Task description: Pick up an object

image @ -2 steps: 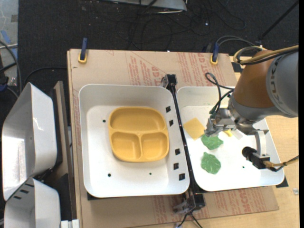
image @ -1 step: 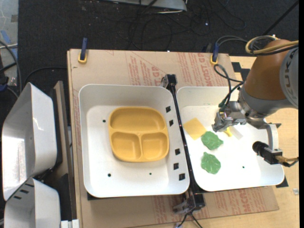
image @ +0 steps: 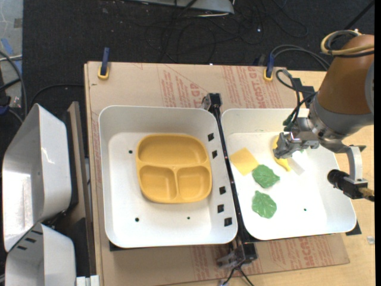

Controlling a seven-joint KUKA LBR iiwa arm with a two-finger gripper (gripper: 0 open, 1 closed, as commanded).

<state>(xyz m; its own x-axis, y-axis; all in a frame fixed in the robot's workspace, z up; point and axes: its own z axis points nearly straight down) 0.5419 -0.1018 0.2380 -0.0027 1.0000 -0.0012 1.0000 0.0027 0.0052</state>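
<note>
In the right bin point(image: 321, 219) lie a flat yellow square slice point(image: 243, 161) near the left wall and two crinkled green pieces, one point(image: 265, 176) just right of the slice and one point(image: 264, 204) below it. My gripper point(image: 286, 152) hangs low over the bin's middle, up and to the right of the upper green piece. A small yellow piece point(image: 283, 164) pokes out right under the gripper's tip, and whether it is held cannot be made out.
The left bin point(image: 119, 219) holds a yellow divided tray point(image: 174, 167) with three compartments. A black divider with clips point(image: 223, 177) runs between the bins. The arm's black bracket point(image: 348, 185) hangs over the right bin's right side. Cables lie behind the bench.
</note>
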